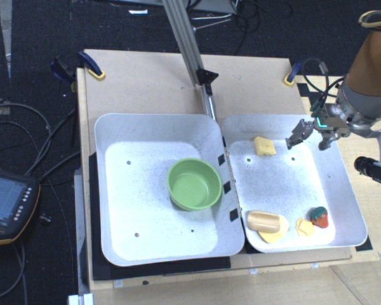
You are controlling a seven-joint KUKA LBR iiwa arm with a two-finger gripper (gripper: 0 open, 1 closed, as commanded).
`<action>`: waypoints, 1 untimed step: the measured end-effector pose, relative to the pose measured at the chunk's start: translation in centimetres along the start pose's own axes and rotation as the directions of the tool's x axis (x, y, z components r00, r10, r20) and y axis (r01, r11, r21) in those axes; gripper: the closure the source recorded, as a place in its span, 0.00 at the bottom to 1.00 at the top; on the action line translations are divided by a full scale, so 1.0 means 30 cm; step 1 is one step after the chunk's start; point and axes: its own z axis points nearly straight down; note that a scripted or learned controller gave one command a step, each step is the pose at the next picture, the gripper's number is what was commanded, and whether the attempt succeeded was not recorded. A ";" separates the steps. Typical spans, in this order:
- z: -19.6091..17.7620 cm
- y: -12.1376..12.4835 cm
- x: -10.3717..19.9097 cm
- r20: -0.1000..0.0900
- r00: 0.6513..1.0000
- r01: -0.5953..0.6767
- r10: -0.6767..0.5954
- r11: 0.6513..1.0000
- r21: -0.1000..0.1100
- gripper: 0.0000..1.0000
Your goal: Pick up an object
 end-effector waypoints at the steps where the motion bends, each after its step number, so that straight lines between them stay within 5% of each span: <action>1: 0.000 0.000 0.000 0.000 1.000 0.000 0.000 1.000 0.000 0.00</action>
